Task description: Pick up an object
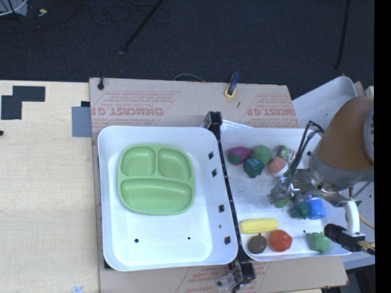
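My gripper [281, 194] is low in the right bin [235, 182], near its middle, on the grey arm with the orange band [345, 140] that comes in from the right. A small green object [280, 203] lies right at the gripper's tip; whether it is gripped is hidden. Just right of it lie a dark green piece [299, 210] and a blue piece [316, 208]. Behind the gripper are a pink-and-white object [277, 164], a teal object [253, 168], a green one [263, 153] and a purple one [239, 155].
Along the right bin's front edge lie a yellow corn cob [258, 225], a brown ball [257, 243], a red tomato [280, 240] and a green item [319, 242]. The left bin [122, 237] holds a green divided plate [156, 179].
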`<state>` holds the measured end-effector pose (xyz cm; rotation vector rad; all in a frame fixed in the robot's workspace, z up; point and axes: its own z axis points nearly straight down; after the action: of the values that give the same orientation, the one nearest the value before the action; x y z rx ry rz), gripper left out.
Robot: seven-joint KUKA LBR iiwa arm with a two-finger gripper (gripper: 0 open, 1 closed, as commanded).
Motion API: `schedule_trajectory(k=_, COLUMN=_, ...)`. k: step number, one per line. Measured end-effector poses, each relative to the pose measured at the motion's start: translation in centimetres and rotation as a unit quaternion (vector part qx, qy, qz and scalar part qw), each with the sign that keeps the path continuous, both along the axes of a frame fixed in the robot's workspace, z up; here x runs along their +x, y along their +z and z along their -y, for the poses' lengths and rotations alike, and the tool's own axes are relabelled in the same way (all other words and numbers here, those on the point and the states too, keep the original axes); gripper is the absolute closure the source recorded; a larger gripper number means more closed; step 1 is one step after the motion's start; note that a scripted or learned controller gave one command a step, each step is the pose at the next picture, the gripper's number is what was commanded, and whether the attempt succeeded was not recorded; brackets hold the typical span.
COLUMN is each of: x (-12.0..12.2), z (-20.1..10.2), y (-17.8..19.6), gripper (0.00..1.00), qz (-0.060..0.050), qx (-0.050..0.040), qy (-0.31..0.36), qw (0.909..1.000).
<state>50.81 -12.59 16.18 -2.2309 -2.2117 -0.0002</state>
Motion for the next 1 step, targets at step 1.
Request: schedule_trajectory(k=1, x=-0.3, z=-0.74, y=4.63, gripper=1.0, qz=0.001, qx=0.0001, qy=0.004, qw=1.0)
